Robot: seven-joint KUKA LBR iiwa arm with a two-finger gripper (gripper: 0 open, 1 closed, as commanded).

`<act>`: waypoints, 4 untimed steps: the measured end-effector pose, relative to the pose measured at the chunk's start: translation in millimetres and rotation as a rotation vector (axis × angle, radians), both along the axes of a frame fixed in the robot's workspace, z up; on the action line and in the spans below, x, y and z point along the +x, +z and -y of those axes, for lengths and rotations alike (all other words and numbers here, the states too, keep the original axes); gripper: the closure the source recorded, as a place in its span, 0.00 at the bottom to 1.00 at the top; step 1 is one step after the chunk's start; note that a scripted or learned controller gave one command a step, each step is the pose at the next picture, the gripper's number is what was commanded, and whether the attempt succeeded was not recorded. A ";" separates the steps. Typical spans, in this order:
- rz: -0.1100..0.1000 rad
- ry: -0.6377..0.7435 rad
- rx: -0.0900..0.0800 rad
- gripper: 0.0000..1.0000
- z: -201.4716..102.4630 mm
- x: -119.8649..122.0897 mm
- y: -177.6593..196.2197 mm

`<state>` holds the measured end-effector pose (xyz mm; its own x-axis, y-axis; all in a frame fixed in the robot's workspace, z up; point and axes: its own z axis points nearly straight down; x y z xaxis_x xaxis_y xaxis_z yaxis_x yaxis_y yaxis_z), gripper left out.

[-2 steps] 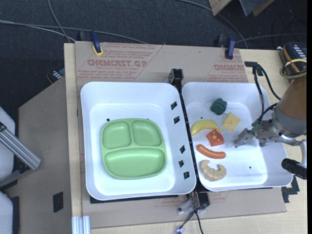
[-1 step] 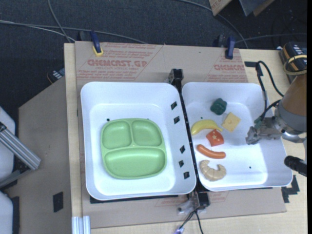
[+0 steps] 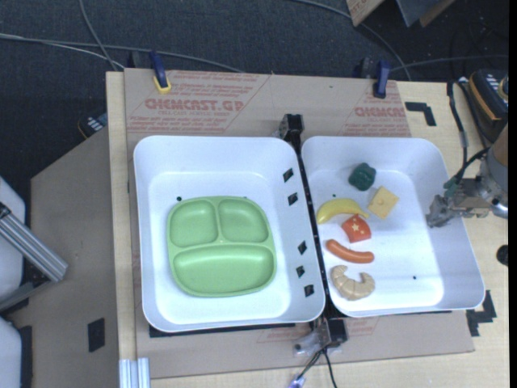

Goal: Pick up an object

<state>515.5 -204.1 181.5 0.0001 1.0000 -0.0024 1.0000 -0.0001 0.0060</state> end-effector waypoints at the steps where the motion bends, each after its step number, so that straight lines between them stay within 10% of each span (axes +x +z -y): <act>1: 0.003 0.001 -0.001 1.00 -0.3 -0.3 64.9; 2: -0.004 0.001 0.002 1.00 -0.3 0.3 61.5; 4: -0.005 0.008 0.005 1.00 -104.2 12.5 62.8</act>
